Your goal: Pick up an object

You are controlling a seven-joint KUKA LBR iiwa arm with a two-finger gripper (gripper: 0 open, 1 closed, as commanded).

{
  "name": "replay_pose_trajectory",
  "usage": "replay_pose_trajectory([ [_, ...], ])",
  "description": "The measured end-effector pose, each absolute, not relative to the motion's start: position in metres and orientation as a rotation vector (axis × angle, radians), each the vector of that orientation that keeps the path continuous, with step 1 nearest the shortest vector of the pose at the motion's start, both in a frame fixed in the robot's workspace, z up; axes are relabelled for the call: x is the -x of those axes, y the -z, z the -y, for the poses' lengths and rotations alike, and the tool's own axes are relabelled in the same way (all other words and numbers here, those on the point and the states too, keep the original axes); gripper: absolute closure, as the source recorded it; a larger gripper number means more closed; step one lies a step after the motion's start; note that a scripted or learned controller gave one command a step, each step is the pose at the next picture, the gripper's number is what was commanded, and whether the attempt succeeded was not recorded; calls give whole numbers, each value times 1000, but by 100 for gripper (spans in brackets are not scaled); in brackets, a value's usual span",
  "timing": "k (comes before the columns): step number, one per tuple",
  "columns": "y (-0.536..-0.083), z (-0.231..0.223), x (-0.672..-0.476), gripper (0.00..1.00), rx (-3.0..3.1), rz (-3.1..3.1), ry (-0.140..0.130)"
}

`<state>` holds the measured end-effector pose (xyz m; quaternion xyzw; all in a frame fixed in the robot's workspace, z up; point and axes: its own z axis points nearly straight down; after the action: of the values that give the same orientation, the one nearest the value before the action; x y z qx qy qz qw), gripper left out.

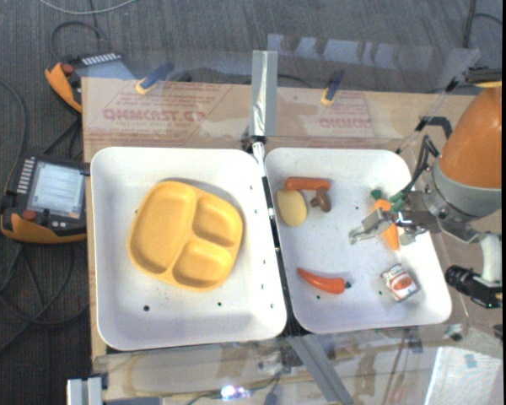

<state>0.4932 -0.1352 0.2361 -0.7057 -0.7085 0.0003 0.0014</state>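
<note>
The pincer (379, 224) hangs low over the carrot (390, 226) in the right bin (422, 310), likely lining up a grasp. Whether it is open or grips anything, I cannot tell.

Looks like a robotics lab or test cell, not a home. Grey carpet floor (194, 24) with loose cables (8, 251) lying across it. A teach pendant (46, 197) with a lit screen left on the floor beside the bench. Two white bins (110, 310) set side by side on a sheet (194, 116) still in printed protective film, held by clamps (154, 76). Toy food (322, 281) and a yellow tray (185, 234) inside, as test pieces. Arm (476, 159) fixed at the right.
</note>
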Motion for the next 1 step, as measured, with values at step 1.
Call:
replay_pose_trajectory([
  [1, -182, 211, -546, 0, 2313, 2121, -1],
])
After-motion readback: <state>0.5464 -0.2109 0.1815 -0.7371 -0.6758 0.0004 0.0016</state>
